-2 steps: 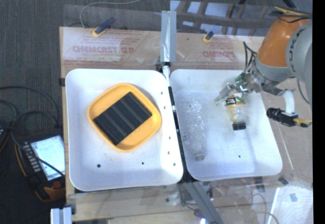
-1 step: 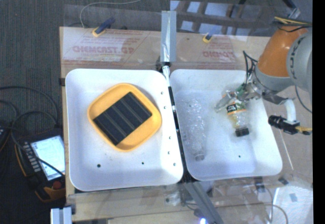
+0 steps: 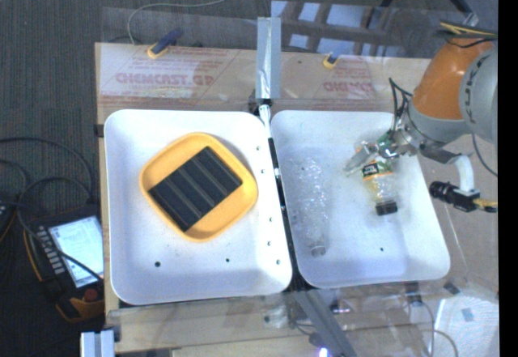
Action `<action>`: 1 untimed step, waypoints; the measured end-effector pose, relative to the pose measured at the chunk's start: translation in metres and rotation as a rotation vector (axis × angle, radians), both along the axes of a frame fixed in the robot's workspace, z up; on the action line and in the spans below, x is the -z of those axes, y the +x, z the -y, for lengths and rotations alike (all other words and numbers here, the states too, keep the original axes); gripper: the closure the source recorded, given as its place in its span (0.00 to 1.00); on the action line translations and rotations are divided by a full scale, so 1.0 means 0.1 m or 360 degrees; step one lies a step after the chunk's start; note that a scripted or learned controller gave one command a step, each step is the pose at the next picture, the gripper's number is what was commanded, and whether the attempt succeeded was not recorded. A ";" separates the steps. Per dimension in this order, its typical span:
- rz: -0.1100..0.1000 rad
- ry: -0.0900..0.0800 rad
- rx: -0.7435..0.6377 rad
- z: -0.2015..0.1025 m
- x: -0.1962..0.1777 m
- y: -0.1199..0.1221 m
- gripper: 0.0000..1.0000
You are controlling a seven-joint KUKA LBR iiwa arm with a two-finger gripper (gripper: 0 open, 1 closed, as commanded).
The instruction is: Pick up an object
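Clear plastic bottle [image 3: 310, 203], lying lengthwise, left of the end effector [image 3: 374, 155]; finger spread cannot be told.

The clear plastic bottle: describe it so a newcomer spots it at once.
Look in the right white bin. Along its left side lies a clear plastic bottle, cap end toward the near wall. Unlike the small dark items beneath the gripper, it is transparent and long.

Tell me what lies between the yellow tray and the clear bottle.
Camera view: bare white floor of the left bin, then the bins' meeting rims, between tray and bottle.
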State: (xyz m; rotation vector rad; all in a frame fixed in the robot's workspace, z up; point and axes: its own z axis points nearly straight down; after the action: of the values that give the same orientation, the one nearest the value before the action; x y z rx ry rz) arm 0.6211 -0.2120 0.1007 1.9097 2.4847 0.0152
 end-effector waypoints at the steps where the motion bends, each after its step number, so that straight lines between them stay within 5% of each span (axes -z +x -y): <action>1: -0.0001 0.0001 0.0000 -0.01 -0.09 0.00 1.00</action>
State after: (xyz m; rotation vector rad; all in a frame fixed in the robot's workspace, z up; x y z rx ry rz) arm 0.6211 -0.2112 0.1092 1.9099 2.4857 0.0159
